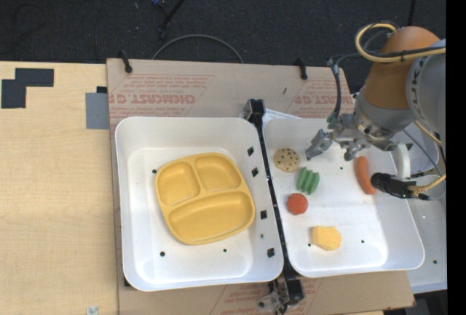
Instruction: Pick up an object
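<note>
The claw hangs over the upper part of the right bin with its fingers spread and nothing between them. Nearest, to its right, lies the carrot: probably light, rigid, smooth plastic. Grip it across the narrow middle. The cookie lies to its left, the green piece just beyond.
</note>
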Robot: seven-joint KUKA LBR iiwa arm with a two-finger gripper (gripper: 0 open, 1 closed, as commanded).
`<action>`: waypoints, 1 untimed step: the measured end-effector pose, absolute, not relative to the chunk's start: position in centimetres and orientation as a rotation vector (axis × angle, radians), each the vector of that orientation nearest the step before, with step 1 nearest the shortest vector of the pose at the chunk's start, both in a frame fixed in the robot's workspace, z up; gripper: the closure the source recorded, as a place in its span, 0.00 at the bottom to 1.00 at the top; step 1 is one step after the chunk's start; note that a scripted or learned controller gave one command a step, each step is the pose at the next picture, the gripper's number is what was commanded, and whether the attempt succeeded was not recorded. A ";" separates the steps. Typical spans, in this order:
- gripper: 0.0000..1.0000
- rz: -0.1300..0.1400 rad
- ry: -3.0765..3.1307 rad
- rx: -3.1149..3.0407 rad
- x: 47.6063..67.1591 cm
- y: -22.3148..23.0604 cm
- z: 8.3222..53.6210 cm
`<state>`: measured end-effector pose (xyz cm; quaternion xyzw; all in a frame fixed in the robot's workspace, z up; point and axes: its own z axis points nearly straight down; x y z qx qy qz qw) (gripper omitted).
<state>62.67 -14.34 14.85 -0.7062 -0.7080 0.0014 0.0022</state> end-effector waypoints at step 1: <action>0.00 0.007 -2.218 -2.217 62.8 -14.9 8.7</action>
